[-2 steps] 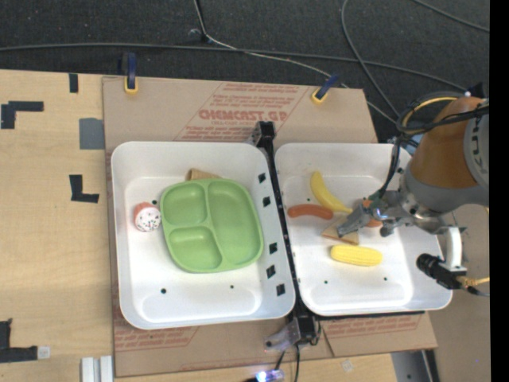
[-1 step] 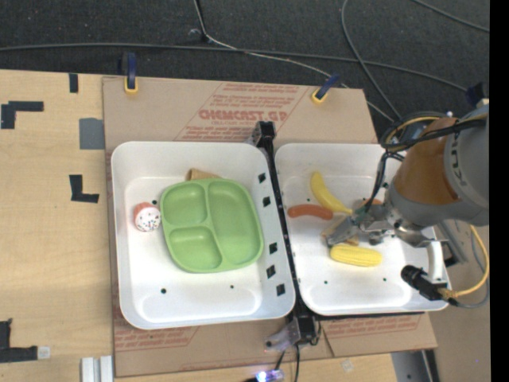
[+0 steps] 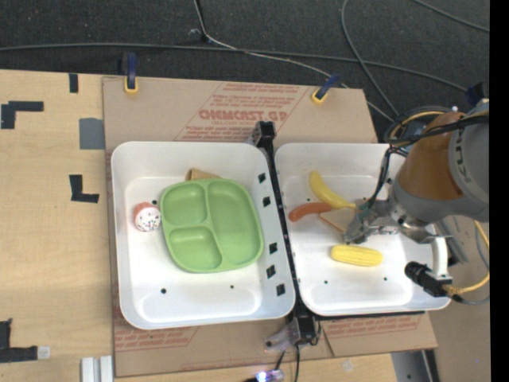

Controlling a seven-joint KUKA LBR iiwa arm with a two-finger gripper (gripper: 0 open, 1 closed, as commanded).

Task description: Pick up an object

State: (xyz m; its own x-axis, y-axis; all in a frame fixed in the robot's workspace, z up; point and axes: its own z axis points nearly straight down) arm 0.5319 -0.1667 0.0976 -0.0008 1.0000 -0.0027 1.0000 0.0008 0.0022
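The right bin (image 3: 318,293) holds a yellow banana (image 3: 328,191), an orange-red sausage-like piece (image 3: 308,211) and a yellow corn cob (image 3: 356,255). My gripper (image 3: 355,228) reaches in from the right and hangs low over the bin, just above the corn cob and right of the sausage piece. A thin brownish piece (image 3: 332,224) lies just left of its tip. The left bin (image 3: 131,293) holds a green divided plate (image 3: 211,224), a small white and red ball (image 3: 146,218) to its left, and a tan object (image 3: 200,175) sticking out from behind the plate.
A black divider (image 3: 275,213) runs between the two bins. The bins rest on a cardboard sheet (image 3: 238,110) held by clamps (image 3: 130,78) at the back. Cables (image 3: 382,22) trail over the dark floor behind.
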